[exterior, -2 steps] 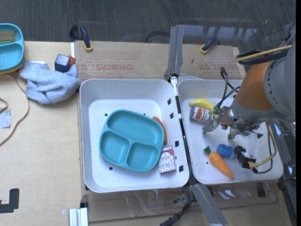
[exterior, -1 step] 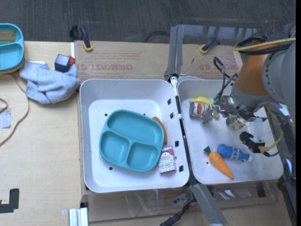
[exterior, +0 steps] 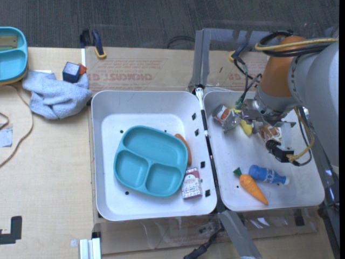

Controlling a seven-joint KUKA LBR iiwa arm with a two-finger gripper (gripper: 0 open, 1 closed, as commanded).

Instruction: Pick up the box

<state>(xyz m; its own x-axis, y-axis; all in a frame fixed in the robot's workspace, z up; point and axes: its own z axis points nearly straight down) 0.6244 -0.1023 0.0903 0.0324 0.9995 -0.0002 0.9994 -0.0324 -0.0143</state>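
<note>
My pincer (exterior: 253,124) hangs low over the far edge of the right bin (exterior: 302,198), among small clutter, and I cannot tell how wide it stands or whether it has hold of anything. The box (exterior: 192,184) lies in the left bin (exterior: 108,144), near its near right corner, wedged against the teal tray (exterior: 151,161). That snug fit likely leaves me only its outer side for grasping. A carrot (exterior: 253,189) and blue bottle (exterior: 268,175) rest below my wrist.
</note>
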